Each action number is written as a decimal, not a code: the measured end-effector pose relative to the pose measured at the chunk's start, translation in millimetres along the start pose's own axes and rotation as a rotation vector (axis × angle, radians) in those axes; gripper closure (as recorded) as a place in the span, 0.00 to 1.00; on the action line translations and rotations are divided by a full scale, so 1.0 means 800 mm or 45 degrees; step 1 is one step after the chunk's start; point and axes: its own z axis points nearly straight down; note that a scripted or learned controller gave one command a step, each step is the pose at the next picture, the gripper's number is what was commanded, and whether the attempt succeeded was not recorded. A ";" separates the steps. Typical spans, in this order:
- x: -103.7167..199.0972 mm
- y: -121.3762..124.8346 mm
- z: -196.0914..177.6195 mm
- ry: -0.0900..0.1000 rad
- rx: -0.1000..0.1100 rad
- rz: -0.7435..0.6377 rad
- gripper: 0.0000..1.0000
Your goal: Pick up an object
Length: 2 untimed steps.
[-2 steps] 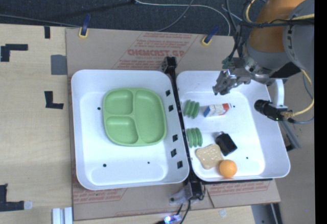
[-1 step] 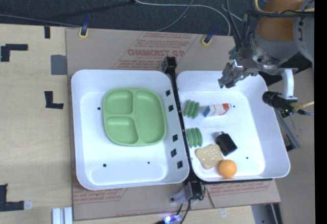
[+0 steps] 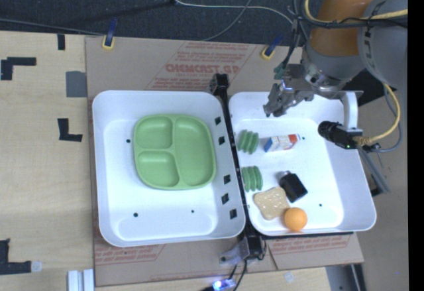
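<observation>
Jaws (image 3: 277, 108), state unclear, hang above the small tube (image 3: 281, 143), which lies lengthwise left-right.

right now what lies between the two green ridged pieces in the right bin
Nothing: the camera view shows bare white bin floor between the upper green ridged piece and the lower one.

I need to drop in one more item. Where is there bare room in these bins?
Left bin: bare strip around the green plate, widest along the near wall. Right bin: bare on the right; crowded near the divider.
</observation>
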 end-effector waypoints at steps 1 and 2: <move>0.058 -0.015 0.000 0.000 0.001 0.002 1.00; 0.123 -0.025 0.000 0.001 0.000 -0.002 1.00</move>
